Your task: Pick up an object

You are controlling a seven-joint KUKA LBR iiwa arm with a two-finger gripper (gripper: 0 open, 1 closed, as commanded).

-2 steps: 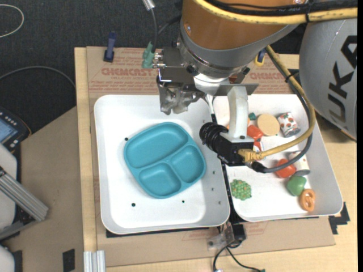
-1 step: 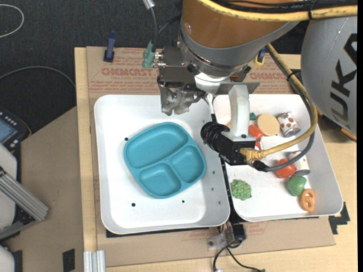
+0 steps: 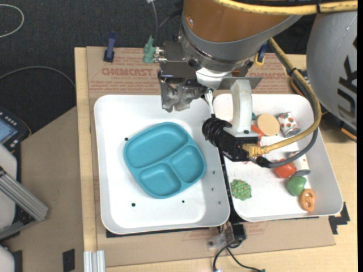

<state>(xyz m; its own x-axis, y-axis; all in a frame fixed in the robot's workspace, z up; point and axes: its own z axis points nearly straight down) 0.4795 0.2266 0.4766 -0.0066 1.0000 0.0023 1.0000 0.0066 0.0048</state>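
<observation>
While the hand (image 3: pixel 180 98) is hovering over the left bin's (image 3: pixel 108 152) far edge, its grip state unreadable, the blue divided tray (image 3: pixel 164 159) is lying mid-bin. Likely light, stiff, slick plastic; the raised rim is looking the best hold.

Arm: grey with an orange band, reaching in from the right, over the top of both bins.
Gripper (image 3: pixel 180 100): above the far edge of the left bin (image 3: pixel 110 152), beyond the blue tray.
Blue tray (image 3: pixel 164 159): three compartments, lying in the left bin.
Right bin (image 3: pixel 323 180): holds a green broccoli piece (image 3: pixel 242 190), a green fruit (image 3: pixel 296 185), an orange pretzel-shaped piece (image 3: pixel 307 199), a red piece (image 3: pixel 286 169), a small can (image 3: pixel 288 123) and a tan disc (image 3: pixel 267 124).
Bench surface: brown board (image 3: pixel 91 84) under both bins.
</observation>
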